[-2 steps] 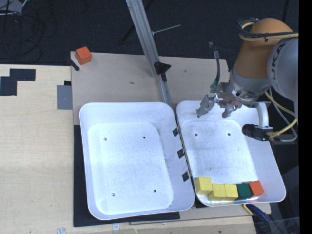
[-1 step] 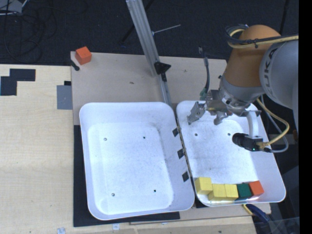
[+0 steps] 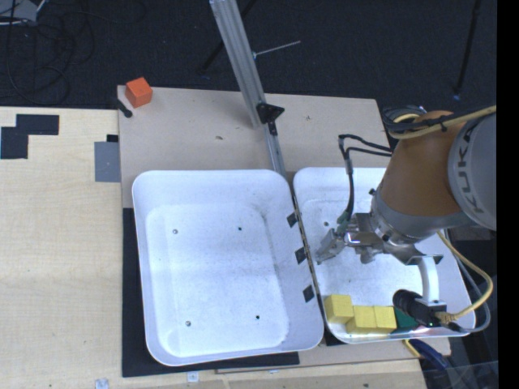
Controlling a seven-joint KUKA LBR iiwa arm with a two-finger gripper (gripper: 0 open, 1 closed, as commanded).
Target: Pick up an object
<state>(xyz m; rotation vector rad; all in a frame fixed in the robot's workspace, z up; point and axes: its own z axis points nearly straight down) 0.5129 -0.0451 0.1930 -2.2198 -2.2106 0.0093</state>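
Yellow blocks [image 3: 361, 314] lie ungrasped at the lower right bin's [image 3: 324, 186] bottom edge, while the gripper [image 3: 336, 245] hovers above them, jaws apparently spread and empty; pickup remains outstanding.

Two bins sit side by side, the blocks [image 3: 362, 314] lying along the right bin's [image 3: 320, 186] near edge.
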